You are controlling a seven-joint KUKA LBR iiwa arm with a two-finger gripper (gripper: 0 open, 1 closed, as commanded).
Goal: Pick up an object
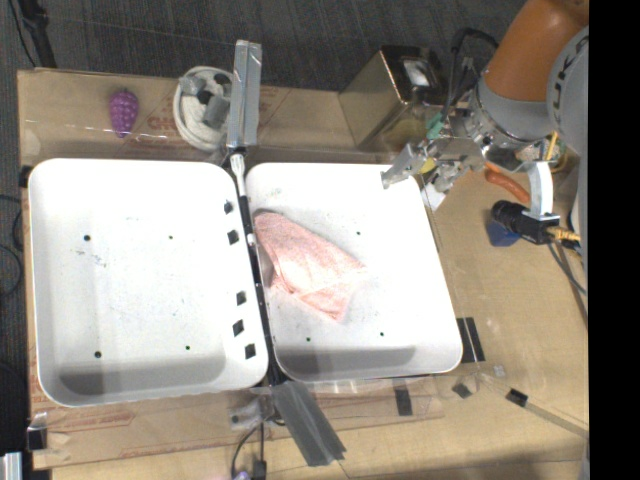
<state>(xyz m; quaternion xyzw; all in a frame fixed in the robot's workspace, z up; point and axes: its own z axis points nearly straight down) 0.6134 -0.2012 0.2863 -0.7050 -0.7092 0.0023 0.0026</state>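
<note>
- Pink cloth (305, 266) lies crumpled in the right bin (420, 268), near the divider.
- Gripper (425, 163) hovers at the bin's far corner, carrying nothing; I cannot tell its state.
- Best aim: the raised fold.

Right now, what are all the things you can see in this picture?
Bins: two, white, side by side on the bench.
Cloth: one, pink, crumpled in the right bin, near its left wall.
Bumpy toy: one, purple, on the bench behind the left bin.
Coiled cord: one, white, behind the bins near the divider.
Box: one, brownish, behind the right bin.
Arm: one, grey and orange, at right.
Tool: one, over the right bin's back right corner.
</note>
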